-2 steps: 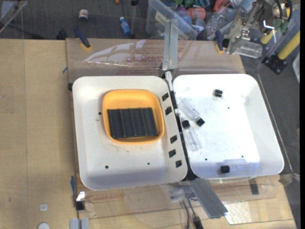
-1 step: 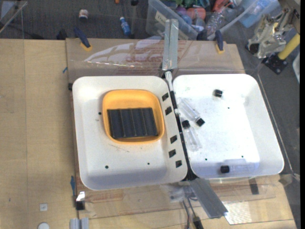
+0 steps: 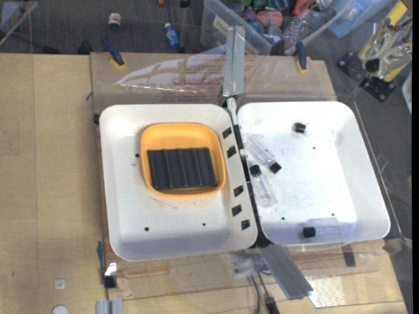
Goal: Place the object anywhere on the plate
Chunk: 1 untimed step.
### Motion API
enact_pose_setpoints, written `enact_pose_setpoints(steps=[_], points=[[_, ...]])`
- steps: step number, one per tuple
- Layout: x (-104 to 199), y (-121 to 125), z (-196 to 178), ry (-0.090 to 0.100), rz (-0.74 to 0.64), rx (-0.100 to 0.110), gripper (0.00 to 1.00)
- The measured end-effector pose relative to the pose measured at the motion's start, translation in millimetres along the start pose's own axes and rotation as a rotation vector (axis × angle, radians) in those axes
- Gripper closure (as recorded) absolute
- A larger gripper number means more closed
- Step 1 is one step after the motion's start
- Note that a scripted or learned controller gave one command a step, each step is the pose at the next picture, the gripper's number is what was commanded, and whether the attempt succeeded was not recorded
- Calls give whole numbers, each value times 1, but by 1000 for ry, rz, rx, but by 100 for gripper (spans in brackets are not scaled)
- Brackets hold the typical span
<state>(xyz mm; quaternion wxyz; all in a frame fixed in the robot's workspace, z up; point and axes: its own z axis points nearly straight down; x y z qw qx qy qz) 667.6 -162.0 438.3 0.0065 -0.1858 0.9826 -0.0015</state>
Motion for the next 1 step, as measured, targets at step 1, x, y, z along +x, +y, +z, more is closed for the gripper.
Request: enact_pose_setpoints(steps=[1], points=[[14,-35,0,0,-301,-1,100]])
